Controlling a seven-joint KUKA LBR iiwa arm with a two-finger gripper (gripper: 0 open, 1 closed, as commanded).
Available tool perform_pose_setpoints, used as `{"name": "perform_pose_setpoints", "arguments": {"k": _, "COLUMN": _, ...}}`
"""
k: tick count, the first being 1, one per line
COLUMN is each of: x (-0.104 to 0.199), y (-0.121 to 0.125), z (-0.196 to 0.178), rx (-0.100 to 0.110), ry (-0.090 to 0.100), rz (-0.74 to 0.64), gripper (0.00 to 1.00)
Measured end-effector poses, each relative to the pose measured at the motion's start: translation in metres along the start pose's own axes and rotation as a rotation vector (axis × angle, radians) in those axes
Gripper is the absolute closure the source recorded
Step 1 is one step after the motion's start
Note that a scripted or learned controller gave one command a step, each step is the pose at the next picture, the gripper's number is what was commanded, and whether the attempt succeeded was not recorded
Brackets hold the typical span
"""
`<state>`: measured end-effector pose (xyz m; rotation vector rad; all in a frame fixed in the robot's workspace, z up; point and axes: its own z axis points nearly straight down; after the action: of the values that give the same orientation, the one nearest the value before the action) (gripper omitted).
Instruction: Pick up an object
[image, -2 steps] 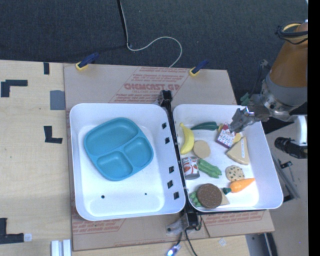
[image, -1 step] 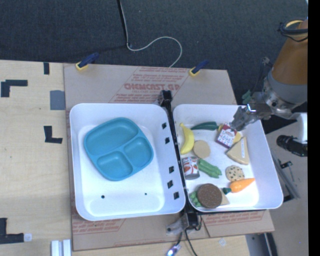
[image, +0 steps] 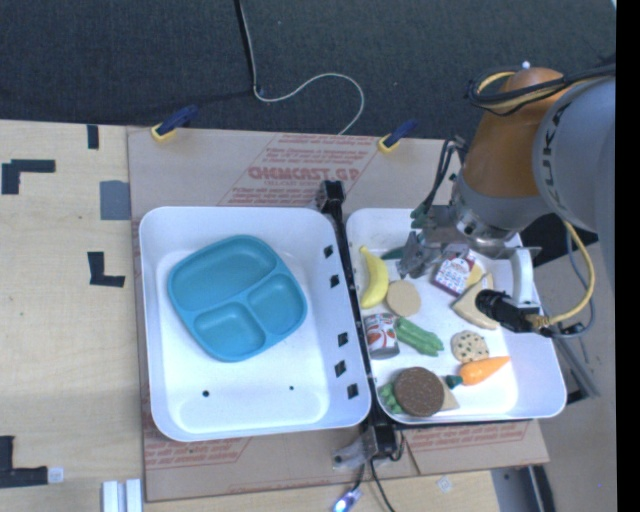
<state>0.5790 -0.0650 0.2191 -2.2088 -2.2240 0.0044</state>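
My gripper (image: 425, 255) hangs low over the back of the right bin (image: 530, 400), just right of a yellow banana (image: 374, 278) and above a round tan cookie (image: 404, 299). A red and white packet (image: 453, 274) lies right beside it. In front sit a small can (image: 381, 335), a green pea pod (image: 418, 336), a chocolate-chip cookie (image: 468, 346), an orange carrot (image: 484, 370) and a brown burger (image: 418, 391). A pale wedge (image: 470, 312) lies at the right.
The left bin (image: 160, 300) holds a blue divided plate (image: 237, 296). A black divider (image: 343, 290) runs between the bins. The arm's grey and orange body (image: 520, 150) overhangs the right bin's back right corner.
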Motion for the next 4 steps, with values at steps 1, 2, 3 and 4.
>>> {"name": "perform_pose_setpoints", "arguments": {"k": 1, "x": 0.043, "y": 0.013, "z": 0.035, "rx": -0.002, "ry": -0.002, "rz": 0.002, "gripper": 1.0}}
{"name": "perform_pose_setpoints", "arguments": {"k": 2, "x": -0.08, "y": 0.047, "z": 0.004, "rx": -0.011, "ry": -0.01, "rz": 0.015, "gripper": 1.0}}
{"name": "perform_pose_setpoints", "arguments": {"k": 3, "x": -0.072, "y": 0.047, "z": -0.005, "rx": -0.006, "ry": -0.005, "rz": 0.006, "gripper": 1.0}}
{"name": "perform_pose_setpoints", "arguments": {"k": 4, "x": -0.072, "y": 0.047, "z": -0.014, "rx": -0.006, "ry": -0.006, "rz": 0.005, "gripper": 1.0}}
